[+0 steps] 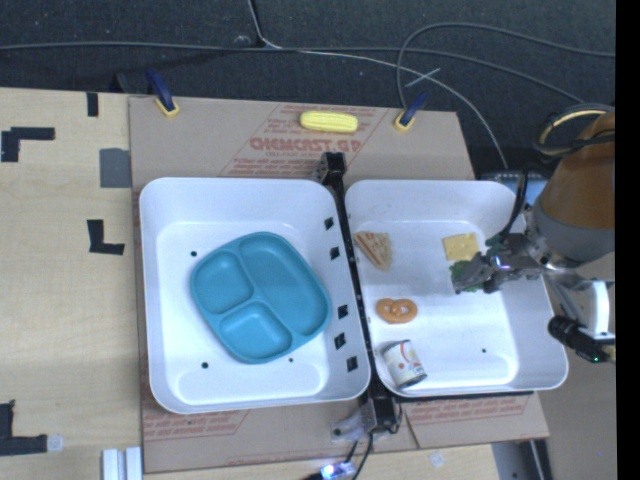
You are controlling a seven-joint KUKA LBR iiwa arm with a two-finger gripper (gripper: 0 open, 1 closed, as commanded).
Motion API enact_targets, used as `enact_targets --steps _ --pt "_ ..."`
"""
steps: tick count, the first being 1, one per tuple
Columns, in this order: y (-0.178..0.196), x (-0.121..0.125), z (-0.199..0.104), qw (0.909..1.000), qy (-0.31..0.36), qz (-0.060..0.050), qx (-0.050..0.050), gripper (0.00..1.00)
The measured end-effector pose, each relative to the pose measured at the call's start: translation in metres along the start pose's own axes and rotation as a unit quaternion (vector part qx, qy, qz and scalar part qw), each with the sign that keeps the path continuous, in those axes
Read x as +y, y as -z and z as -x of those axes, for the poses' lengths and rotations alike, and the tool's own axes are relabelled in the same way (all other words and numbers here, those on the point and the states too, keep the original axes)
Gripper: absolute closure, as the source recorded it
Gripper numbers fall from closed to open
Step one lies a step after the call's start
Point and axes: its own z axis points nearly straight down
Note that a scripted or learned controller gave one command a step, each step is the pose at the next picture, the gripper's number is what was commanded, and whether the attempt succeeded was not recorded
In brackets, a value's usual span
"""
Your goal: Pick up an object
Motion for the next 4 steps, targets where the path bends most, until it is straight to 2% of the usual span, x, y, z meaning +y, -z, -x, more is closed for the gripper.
enact_targets --steps 1,2,4 --pt "0.048 0.001 0.0 1.0 0.0 0.001 0.0 1.0" --pt "0.049 0.007 -0.06 1.0 0.003 -0.001 0.001 1.0" --pt "0.033 0.033 -0.151 1.0 0.002 -0.002 0.001 1.0"
